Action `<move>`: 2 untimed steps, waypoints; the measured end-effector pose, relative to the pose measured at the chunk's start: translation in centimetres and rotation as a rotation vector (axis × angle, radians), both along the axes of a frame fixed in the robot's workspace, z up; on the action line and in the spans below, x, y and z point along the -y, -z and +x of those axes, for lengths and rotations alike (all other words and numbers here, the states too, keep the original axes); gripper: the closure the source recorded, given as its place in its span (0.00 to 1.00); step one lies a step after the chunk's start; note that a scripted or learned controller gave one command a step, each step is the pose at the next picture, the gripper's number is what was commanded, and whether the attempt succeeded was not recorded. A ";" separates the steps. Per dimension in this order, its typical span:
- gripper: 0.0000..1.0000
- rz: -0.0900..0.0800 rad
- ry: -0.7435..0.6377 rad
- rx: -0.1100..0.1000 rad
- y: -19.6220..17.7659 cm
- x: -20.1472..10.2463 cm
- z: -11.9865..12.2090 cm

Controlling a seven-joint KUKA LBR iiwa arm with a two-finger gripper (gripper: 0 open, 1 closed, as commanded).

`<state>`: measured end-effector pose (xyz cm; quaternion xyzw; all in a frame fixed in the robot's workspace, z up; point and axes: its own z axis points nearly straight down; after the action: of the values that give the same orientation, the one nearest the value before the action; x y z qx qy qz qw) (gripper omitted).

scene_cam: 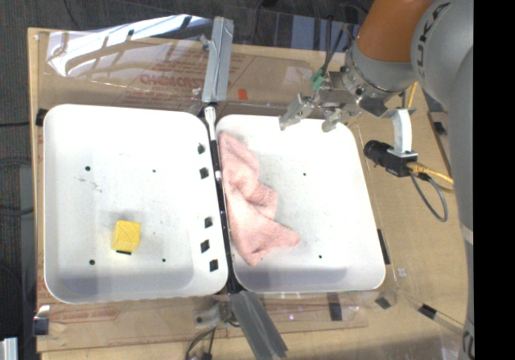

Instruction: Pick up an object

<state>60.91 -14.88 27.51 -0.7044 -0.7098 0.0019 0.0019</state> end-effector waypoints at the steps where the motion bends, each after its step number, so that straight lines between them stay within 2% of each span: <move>1: 0.00 0.002 -0.423 0.003 18.4 -1.9 1.6; 2: 1.00 0.002 -0.427 0.002 17.3 -1.8 1.6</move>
<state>62.52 -13.07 10.19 -0.5380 -0.8429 0.0011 0.0015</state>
